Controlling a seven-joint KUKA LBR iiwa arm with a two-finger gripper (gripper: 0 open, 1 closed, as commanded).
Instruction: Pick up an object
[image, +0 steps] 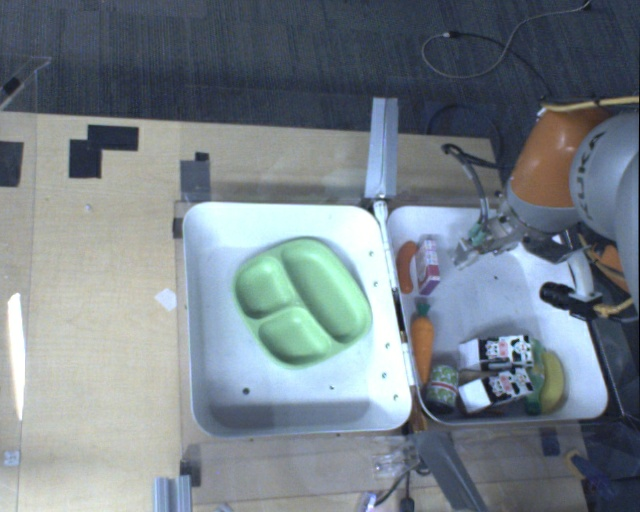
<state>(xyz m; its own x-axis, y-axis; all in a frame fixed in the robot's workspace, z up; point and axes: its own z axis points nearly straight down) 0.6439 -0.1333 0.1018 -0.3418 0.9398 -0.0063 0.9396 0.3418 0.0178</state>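
I had the gripper (488, 238) above the right bin's (590, 400) far edge, its state unclear, nothing visibly held.

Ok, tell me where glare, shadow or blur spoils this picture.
Camera view: soft overall, so labels on the milk cartons are unreadable; a shadow pools along the left bin near its lower wall; the green plate shows mild sheen; the claw is small and blurred.

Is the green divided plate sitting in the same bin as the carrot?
No, the green divided plate lies in the left bin, while the carrot lies in the right bin beside the divider.
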